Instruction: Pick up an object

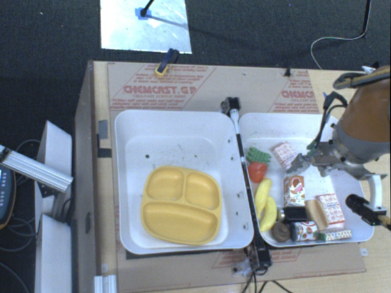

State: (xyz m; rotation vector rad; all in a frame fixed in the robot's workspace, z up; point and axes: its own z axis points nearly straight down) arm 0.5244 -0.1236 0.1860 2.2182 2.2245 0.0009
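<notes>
- Camera view: candidate objects are clustered in the right bin [269, 130]: bananas [265, 205], strawberry [257, 171], juice carton [294, 190], can [303, 231].
- Claw [311, 159] is seen above that bin near a small packet [283, 154]; open or closed cannot be told.
- Nothing is seen lifted; pick judged not yet done.
- Yellow tray [181, 204] sits in left bin [134, 182].

On the bench covered with brown printed sheet [183, 87] stand two white bins, the left bin [131, 139] holding a yellow divided tray [181, 204], and a blue-yellow clamp [165, 62] lies near a shiny plate [145, 17] behind.
</notes>
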